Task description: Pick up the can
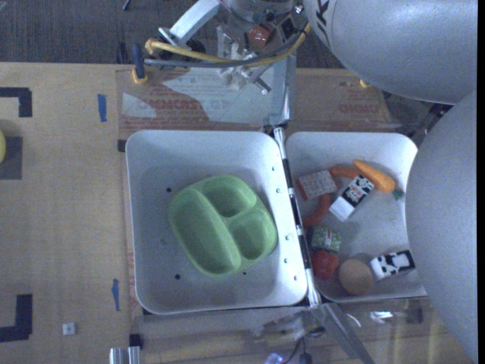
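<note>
Looking down at a slant on a tabletop [68, 226] with two shallow white bins side by side. In the left bin [148, 279], just a green divided plate [221, 224], lying flat near the middle. In the right bin [394, 226], a loose cluster of small toy foods: an orange carrot [375, 174] near the far wall, a white carton [352, 196] just beside it, red pieces, a tan round item and a black-and-white patterned block toward the near edge. Likely the can [327, 239]: a small green-patterned item close against the right bin's left wall, between red pieces above and below, too small to name with certainty. Across the top and right, the bulky grey arm [394, 36], with a yellow hose [189, 51] looped by the wrist. High at the far side, beyond both bins, the tool [244, 65]; impossible to tell whether released or clenched, and nothing clearly seen in its grasp. Judged as the approach step, with the grasp itself not yet made. Next move, as a judgement: travel toward the right bin, line up over the green-patterned item, descend without nudging the red neighbours or the bin wall, then close on it.
</note>
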Motion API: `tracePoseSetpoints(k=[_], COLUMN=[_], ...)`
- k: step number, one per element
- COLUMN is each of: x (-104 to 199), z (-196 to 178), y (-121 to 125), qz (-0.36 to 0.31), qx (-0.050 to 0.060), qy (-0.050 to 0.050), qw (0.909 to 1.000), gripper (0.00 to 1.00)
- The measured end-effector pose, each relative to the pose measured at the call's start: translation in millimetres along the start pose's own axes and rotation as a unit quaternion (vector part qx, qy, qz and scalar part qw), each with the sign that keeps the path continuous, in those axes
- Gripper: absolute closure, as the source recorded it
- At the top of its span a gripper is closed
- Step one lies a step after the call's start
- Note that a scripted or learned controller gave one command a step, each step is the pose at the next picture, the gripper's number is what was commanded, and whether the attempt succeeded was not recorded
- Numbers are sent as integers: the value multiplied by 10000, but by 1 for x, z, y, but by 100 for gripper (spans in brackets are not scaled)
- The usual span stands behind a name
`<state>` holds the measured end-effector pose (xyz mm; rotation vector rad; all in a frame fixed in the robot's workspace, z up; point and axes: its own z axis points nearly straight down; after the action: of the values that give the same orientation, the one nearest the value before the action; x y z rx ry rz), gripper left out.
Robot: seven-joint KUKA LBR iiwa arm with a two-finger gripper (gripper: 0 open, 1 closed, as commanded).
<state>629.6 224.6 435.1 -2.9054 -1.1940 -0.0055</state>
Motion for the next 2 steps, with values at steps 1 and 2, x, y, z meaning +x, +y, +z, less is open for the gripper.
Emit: tracePoseSetpoints(k=[1,2], x=[6,12], z=[0,0], y=[7,13], qz=[2339,2868], qx=[1,-1], qy=[-4,-8], qw=[9722,9580], gripper=[100,100])
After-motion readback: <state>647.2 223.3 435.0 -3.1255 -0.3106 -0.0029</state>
